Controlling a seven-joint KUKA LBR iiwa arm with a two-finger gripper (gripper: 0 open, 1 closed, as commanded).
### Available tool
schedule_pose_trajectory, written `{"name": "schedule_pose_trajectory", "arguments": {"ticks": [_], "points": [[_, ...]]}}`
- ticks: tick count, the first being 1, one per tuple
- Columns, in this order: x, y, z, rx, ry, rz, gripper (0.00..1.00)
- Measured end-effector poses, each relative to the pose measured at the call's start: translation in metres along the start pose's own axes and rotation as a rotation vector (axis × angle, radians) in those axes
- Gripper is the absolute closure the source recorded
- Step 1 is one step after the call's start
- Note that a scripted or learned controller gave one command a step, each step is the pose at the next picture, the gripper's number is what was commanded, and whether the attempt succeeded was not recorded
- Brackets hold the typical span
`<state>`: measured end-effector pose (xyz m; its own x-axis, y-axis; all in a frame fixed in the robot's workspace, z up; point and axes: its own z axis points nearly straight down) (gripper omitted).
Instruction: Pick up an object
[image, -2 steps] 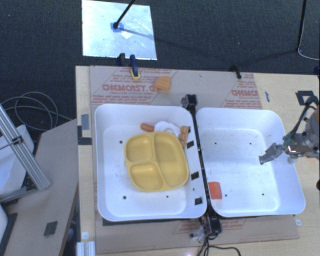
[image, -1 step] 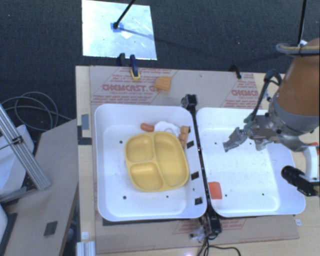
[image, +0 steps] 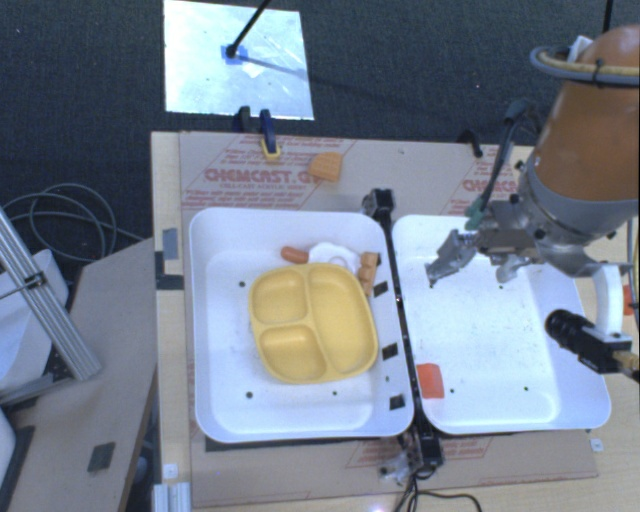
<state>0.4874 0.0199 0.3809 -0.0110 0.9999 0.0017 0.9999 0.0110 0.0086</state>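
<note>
Two shallow white bins are seen side by side on the bench (image: 250, 165). In the left bin (image: 215, 330) a yellow divided tray (image: 312, 324) lies slightly tilted, near the middle. Just beyond its far edge a small white piece (image: 335, 256) is seen, with an orange sausage-shaped piece (image: 295, 255) at its left and a small tan piece (image: 369, 267) at its right, close to the bin's right wall. In the right bin (image: 520, 400) a small orange-red block (image: 429, 380) lies near the left wall, toward the near side. On the bench beyond the bins an orange wedge (image: 325, 166) lies, with a yellow clamp (image: 269, 138) to its left. The arm (image: 590, 120) is reached in from the right, and the tool (image: 470, 258) is held over the far left part of the right bin, well apart from the orange-red block. Nothing is seen between its fingers; whether they are apart or together cannot be told from this view.
</note>
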Motion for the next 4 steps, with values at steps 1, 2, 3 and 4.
{"name": "schedule_pose_trajectory", "arguments": {"ticks": [1, 2, 3, 4], "points": [[-0.0034, -0.0004, 0.0031, 0.005, -0.001, 0.007, 0.00], [-0.0034, -0.0004, 0.0031, 0.005, -0.001, 0.007, 0.00], [-0.0034, -0.0005, 0.0031, 0.005, -0.001, 0.007, 0.00], [-0.0034, -0.0005, 0.0031, 0.005, -0.001, 0.007, 0.00]]}}
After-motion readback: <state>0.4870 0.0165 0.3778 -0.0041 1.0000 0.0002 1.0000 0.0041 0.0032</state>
